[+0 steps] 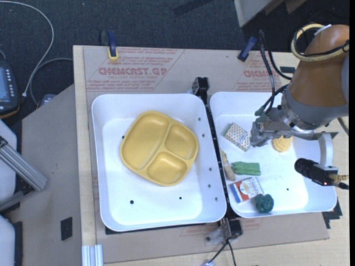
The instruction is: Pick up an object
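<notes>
The gripper (260,137) hangs low in the right bin (288,201), between a patterned packet (237,136) and a yellow textured object (282,143) — whether its fingers are apart or together cannot be told. A green block (246,168), a red-and-white card (247,189) and a teal lump (264,203) lie nearer the front; the left bin (111,198) carries a yellow divided plate (160,148).

The arm (321,76) runs off the frame at 3 o'clock, and its wrist covers part of the right bin (294,204) at about 2 o'clock. The gripper (259,139) is dark and small, so how its jaws stand cannot be read. The yellow lump (283,143) is partly hidden behind the wrist. A tan piece (227,167) by the divider is too slim to name. The print on the card (248,189) is unreadable.
</notes>
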{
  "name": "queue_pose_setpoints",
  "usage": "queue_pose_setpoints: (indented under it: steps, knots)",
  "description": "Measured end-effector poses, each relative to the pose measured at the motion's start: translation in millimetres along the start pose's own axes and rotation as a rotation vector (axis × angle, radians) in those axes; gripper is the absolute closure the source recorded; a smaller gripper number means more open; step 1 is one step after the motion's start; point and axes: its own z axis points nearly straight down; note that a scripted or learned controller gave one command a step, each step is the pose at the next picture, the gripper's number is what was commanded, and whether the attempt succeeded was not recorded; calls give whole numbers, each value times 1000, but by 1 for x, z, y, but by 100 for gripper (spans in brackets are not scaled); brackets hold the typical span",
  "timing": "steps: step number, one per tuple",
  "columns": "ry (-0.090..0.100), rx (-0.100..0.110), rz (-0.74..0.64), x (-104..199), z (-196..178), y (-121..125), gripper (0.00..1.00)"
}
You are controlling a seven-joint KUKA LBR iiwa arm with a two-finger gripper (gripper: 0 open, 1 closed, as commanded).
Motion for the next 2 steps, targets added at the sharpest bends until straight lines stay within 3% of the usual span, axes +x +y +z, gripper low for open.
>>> queue_pose_setpoints:
  steps: [2]
  knots:
    - [-2, 0, 1, 108, 3, -19, 100]
